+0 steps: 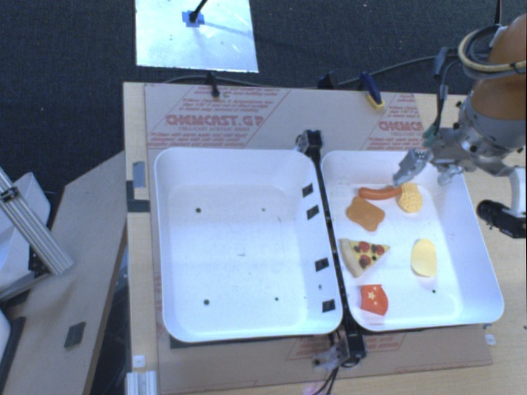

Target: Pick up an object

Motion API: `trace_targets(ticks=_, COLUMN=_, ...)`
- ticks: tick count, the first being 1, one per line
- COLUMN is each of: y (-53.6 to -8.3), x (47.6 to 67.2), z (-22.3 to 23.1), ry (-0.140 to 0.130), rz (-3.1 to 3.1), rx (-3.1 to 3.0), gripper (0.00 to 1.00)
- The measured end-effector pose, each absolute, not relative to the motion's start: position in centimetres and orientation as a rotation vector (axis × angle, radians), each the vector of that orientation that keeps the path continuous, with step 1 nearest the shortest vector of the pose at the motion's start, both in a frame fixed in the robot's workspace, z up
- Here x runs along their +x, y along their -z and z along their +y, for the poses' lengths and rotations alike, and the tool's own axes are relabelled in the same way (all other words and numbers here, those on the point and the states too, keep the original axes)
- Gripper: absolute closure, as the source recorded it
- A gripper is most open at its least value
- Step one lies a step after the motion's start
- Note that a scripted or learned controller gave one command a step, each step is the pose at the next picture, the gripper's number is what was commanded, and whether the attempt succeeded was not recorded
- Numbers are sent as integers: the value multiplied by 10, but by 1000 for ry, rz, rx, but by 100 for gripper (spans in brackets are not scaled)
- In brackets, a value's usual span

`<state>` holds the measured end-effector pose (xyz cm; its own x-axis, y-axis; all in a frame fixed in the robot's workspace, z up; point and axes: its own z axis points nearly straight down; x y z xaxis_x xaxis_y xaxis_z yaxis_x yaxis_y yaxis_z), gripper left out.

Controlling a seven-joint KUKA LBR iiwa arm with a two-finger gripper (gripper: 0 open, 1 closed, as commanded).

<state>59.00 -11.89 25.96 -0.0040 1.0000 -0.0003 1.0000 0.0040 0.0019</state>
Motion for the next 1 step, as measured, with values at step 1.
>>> trace_targets(ticks=1, y=-115, x=605, z=-130, ry=9, rz=2228, rx=2226, gripper=0)
